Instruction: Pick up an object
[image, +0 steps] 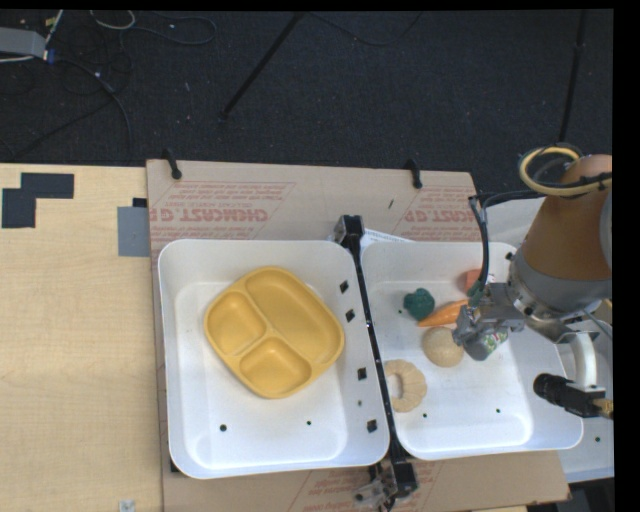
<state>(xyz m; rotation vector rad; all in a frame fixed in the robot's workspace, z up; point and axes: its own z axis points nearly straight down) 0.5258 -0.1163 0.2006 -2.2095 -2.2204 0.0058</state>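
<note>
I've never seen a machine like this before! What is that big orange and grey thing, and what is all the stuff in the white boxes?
That is a robot arm, seen by a camera looking down from above. It reaches in from the right, and its hand hangs low over the right shallow white bin. I cannot tell whether the hand holds anything. Close by it lie toy foods: a round beige ball, an orange carrot-shaped piece, a small dark green lump and a pale tan ring. The left shallow white bin holds a yellow plastic plate with three compartments. The robot's job is to pick something up.
</note>
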